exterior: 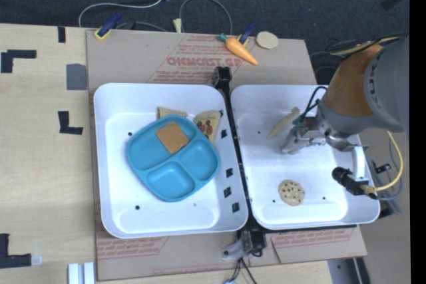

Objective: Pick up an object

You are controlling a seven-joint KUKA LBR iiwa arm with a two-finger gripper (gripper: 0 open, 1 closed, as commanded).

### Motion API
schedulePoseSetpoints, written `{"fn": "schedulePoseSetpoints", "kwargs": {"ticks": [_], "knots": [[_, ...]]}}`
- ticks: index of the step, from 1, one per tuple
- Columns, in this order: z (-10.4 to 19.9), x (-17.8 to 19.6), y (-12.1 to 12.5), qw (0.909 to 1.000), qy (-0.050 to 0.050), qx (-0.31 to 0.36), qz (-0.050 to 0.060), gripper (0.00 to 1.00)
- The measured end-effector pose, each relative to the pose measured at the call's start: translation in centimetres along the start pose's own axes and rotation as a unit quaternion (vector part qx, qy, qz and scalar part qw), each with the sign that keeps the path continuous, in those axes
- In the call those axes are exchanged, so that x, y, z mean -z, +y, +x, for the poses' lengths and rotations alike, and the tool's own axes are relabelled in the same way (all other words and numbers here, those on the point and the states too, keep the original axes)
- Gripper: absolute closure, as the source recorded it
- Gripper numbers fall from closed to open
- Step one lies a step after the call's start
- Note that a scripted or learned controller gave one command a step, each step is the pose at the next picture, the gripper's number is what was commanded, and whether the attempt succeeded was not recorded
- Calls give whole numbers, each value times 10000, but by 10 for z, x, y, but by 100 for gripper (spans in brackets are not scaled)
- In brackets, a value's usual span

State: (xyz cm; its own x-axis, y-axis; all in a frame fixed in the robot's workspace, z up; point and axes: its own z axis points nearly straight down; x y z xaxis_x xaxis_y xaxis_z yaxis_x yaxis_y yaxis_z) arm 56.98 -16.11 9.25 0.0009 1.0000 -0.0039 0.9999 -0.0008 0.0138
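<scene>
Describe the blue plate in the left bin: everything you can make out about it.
The blue plate is a light blue, plastic-looking divided tray with rounded corners and three compartments. It lies flat, turned at an angle, on the floor of the left bin, near its middle. A tan, toast-like square rests in its upper compartment; the two lower compartments hold nothing. Two flat food pieces lie at its upper edge, partly tucked behind it. The gripper is in the other bin, away from it.
</scene>
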Motion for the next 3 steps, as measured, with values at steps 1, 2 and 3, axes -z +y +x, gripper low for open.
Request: {"fn": "schedulePoseSetpoints", "kwargs": {"ticks": [1,2,3], "knots": [[19,26,23,10000,20,21,56,100],[38,-1,-28,9999,30,-1,107,100],[38,0,-25,10000,23,5,80,0]]}}
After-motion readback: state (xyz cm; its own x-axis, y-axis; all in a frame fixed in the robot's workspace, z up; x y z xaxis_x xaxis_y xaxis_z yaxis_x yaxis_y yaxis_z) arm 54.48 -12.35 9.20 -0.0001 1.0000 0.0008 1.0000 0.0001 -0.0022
